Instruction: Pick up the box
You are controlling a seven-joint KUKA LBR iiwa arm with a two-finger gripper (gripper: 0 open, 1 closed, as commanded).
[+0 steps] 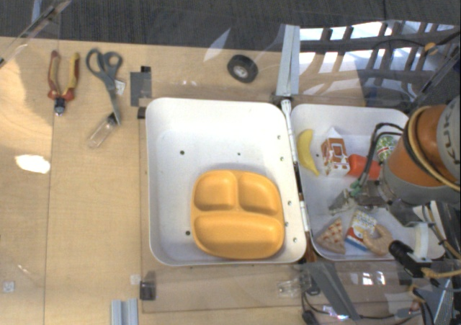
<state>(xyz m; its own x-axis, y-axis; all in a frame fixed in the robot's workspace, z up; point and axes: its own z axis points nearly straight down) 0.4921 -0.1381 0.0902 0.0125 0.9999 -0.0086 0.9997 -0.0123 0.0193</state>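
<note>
The box [333, 155] is a small white and red carton standing in the right bin [314, 116], close to its left wall. The arm reaches in from the right, its orange band [426, 145] over the bin's right side. My gripper [351, 198] hangs low over the bin's middle, below and slightly right of the box and apart from it. Nothing shows held in it.
A banana [307, 151] lies left of the box. A red item [358, 165] and a green-labelled item [385, 147] sit to the box's right. Snack packets [364, 230] lie at the bin's front. A yellow compartment tray [238, 213] rests in the left bin [173, 172].
</note>
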